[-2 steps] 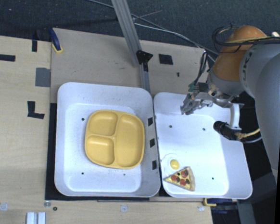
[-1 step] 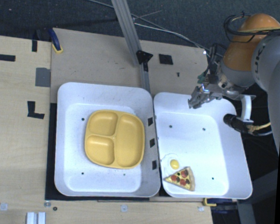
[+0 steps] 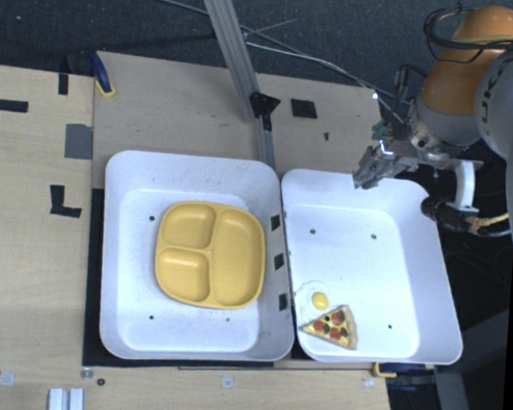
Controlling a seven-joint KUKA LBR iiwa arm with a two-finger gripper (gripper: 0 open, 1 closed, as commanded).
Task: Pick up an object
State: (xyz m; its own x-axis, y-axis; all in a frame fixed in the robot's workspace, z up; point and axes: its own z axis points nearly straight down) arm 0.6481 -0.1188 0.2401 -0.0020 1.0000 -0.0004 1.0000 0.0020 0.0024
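Triangular toy pizza slice (image 3: 332, 325) lies beside glossy fried egg (image 3: 315, 297) in right smooth white bin (image 3: 416, 256); tool (image 3: 368, 175) state indiscernible.

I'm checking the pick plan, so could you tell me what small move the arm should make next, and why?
Probably bring the pincer toward the near-left corner of the right bin. It hangs at that bin's far rim with nothing between its fingers, while the pizza slice and the fried egg lie side by side in that corner. The left bin bears a yellow divided plate.
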